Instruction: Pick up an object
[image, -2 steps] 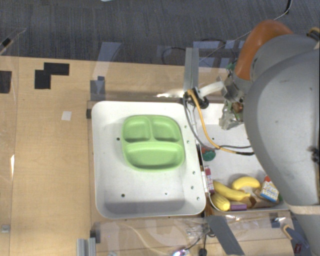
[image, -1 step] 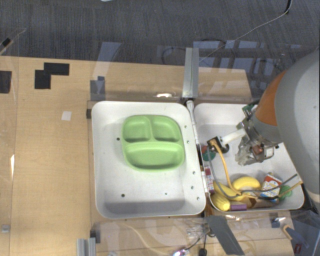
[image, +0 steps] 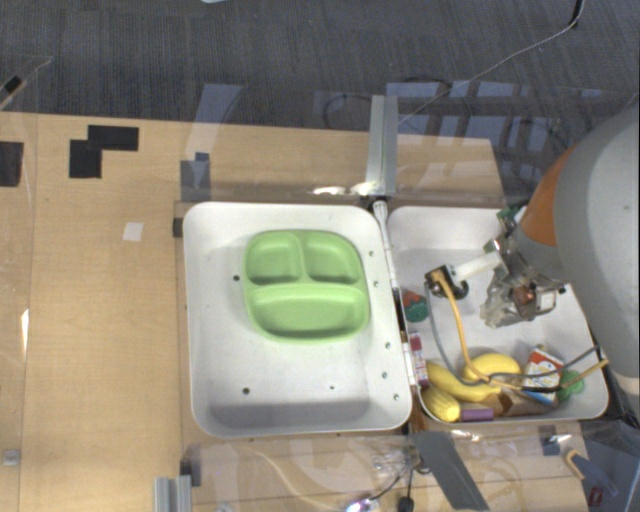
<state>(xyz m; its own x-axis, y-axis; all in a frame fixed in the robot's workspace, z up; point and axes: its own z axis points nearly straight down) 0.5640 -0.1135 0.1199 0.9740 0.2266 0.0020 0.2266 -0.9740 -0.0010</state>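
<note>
Yellow plastic bananas (image: 470, 380) lie heaped at the near end of the right white bin (image: 420, 235), below the gripper (image: 512, 298) and a little to its left, together with small mixed toys (image: 548, 378); any of them could serve as the object to pick. Whether the gripper is parted or closed, I cannot tell. It hangs low over the bin floor, probably searching for a grasp. Far to its left, a green divided plastic plate (image: 303, 285) lies alone in the left white bin (image: 210, 330).

A yellow banana (image: 452, 388) lies in the right bin's (image: 420, 235) near corner, heaped with a yellow ball (image: 492, 366) and small mixed items; a green plate (image: 304, 283) sits in the left bin (image: 215, 330).
</note>
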